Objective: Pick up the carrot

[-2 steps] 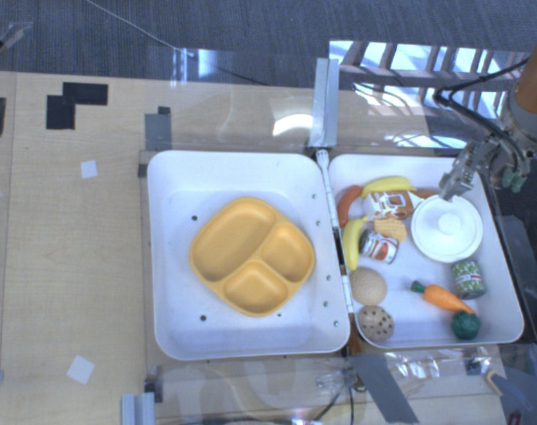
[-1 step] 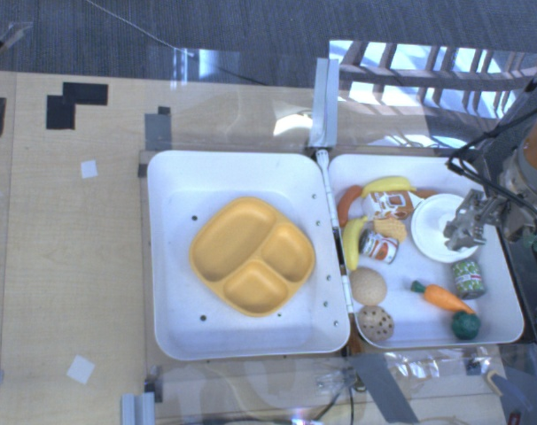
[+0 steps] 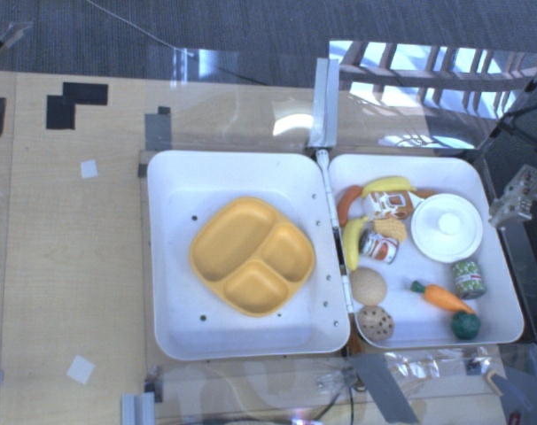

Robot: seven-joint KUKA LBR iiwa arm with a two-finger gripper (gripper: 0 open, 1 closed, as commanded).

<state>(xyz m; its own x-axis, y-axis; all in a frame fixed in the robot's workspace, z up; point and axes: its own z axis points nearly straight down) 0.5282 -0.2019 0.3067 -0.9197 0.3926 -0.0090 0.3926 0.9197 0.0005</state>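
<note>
The small orange carrot with a green stem end point(image 3: 439, 297) lies untouched in the right white bin point(image 3: 494, 330), between a green-labelled can point(image 3: 469, 278) and a dark green vegetable point(image 3: 466, 324). Step in hand: approach. The next move calls for descent over the carrot. The gripper point(image 3: 515, 200) stands at the bin's right rim; its jaw state cannot be determined.

The bins point(image 3: 242, 171) look like smooth white plastic with a slight sheen, and the yellow tray point(image 3: 252, 255) like matt plastic. The bench point(image 3: 65, 264) looks like pale wood under a glossy clear sheet; the carrot point(image 3: 443, 297) looks smooth and plastic.
</note>
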